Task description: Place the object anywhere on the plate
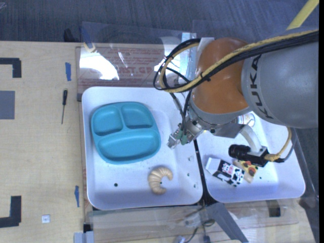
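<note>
A blue divided plate (125,131) lies in the left bin (96,184), in its upper left part. A tan croissant (159,178) rests on the bin floor below the plate, near the bin's front wall. My gripper (177,137) hangs over the right side of the left bin, just right of the plate and above the croissant. Nothing shows in its tip. The grey arm with its orange band covers much of the right bin's back.
The right bin (288,184) holds a small black-and-white object with red and yellow bits (229,171) near its front left. A divider wall (200,178) runs between the two bins. Clear plastic sheeting (126,62) lies behind the left bin.
</note>
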Controlling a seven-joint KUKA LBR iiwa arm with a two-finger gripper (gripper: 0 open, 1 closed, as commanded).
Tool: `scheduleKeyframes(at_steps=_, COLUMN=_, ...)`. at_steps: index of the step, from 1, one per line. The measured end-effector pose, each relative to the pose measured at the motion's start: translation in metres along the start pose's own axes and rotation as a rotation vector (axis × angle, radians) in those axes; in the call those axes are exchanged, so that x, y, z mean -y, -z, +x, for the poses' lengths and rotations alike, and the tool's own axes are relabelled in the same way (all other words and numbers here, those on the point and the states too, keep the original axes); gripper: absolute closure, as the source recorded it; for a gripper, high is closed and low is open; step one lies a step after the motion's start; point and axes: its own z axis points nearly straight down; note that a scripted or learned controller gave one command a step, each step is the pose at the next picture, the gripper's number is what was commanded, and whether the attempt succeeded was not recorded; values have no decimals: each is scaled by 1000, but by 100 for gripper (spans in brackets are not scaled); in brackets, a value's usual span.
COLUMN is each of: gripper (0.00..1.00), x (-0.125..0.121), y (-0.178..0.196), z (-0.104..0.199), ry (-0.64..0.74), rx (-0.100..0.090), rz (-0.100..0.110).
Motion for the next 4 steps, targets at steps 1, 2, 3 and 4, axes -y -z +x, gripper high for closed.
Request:
scheduleKeyframes(at_steps=1, gripper=100, x=23, y=93, z=31, ry=118, rx=1, rz=-4)
scheduleKeyframes(at_steps=2, gripper=100, x=-2, y=3, z=66, ry=317, rx=-6, rz=6)
scheduleKeyframes(at_steps=3, gripper=100, x=33, y=10, z=20, ry=564, rx=-3, rz=1)
scheduleKeyframes(at_steps=4, gripper=100, x=-32, y=-11, z=59, ry=690, rx=-3, rz=-2)
